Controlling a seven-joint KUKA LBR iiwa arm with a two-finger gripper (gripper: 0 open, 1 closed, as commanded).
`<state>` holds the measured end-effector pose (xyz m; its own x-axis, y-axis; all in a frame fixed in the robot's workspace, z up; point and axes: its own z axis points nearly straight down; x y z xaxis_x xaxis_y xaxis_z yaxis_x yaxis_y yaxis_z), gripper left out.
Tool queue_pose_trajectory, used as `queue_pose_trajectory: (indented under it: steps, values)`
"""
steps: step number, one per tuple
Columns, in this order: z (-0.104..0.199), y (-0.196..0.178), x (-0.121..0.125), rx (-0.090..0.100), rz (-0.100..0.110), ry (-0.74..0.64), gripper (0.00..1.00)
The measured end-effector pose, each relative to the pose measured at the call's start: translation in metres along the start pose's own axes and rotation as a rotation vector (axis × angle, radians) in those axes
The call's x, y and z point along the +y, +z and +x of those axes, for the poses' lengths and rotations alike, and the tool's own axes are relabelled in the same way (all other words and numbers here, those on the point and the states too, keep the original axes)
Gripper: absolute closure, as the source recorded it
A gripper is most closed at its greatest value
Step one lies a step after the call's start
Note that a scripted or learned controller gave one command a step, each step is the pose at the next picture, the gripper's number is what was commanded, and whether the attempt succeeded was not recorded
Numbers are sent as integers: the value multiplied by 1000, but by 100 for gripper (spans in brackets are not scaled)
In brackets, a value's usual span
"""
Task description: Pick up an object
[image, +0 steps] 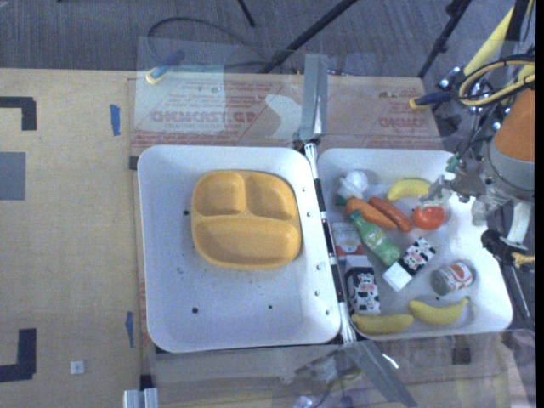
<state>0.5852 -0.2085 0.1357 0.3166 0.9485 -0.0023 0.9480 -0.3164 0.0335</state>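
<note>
Tray (246,219) in left bin (161,304) (centred)

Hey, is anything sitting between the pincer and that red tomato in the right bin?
Nothing visible does. The pincer sits at the right bin's upper right, and the tomato lies just below it with bare bin floor between. The yellow banana lies to the left, out of the path.

The grey arm with its orange band (516,138) is cut off by the right edge; its gripper's (444,189) fingers blur against the clutter.
</note>
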Motion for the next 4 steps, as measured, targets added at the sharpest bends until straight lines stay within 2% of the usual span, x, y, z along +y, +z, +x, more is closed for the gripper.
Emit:
queue_pose_trajectory:
  steps: [1, 2, 4]
  values:
    - [3, 0, 2, 1, -9, 66, 0]
    - [11, 1, 12, -3, -27, 30, 0]
    - [11, 1, 12, -3, -29, 40, 0]
